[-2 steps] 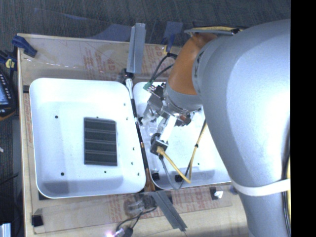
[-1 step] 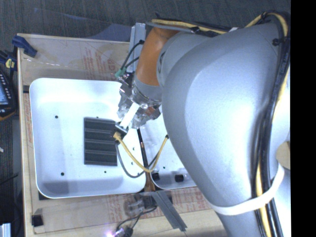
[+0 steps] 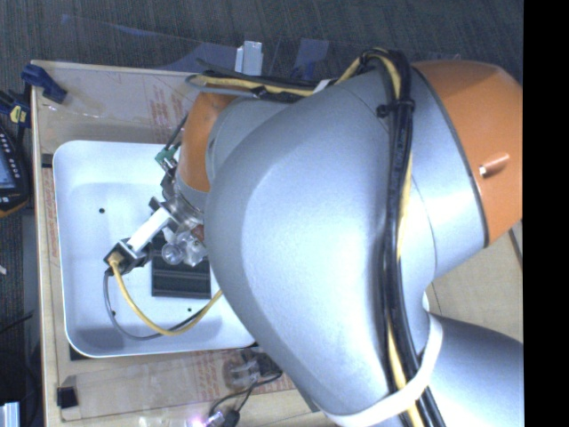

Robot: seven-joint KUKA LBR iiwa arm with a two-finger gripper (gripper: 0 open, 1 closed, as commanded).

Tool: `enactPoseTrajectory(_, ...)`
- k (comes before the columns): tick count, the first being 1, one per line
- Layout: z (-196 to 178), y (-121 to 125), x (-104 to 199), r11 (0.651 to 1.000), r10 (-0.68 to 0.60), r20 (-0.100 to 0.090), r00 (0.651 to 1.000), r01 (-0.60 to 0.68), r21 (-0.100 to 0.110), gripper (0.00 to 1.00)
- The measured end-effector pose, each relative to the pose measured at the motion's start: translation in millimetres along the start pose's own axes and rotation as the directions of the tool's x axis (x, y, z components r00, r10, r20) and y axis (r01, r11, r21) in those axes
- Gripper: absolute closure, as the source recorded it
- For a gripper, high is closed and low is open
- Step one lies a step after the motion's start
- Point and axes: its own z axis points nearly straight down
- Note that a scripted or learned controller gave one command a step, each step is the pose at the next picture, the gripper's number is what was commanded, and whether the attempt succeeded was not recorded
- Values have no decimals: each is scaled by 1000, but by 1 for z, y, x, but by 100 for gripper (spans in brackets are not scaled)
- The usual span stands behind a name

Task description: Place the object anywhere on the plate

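1. You see the grey arm with the orange band (image 3: pixel 356 221) reaching from the right over the shallow white plastic bin (image 3: pixel 76 176) on the left
2. The gripper (image 3: pixel 182 269) hangs low in that bin; you cannot tell its state or whether it holds anything
3. I cannot make out the object or the plate, perhaps hidden under the arm
4. You are likely at the pick or set-down step; confirm the object's place before the next move

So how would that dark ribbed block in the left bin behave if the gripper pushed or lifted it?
The dark ribbed block lies flat and low in the white bin, so it probably slides rather than rolls or tips. Its straight edges suggest it is stiff. Its weight cannot be judged.
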Motion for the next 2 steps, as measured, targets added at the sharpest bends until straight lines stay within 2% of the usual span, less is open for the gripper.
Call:
enactPoseTrajectory(1,50,41,43,997,81,-6,997,-81,-3,100)
enactPoseTrajectory(2,50,47,57,931,-365,-2,931,365,-2,100)
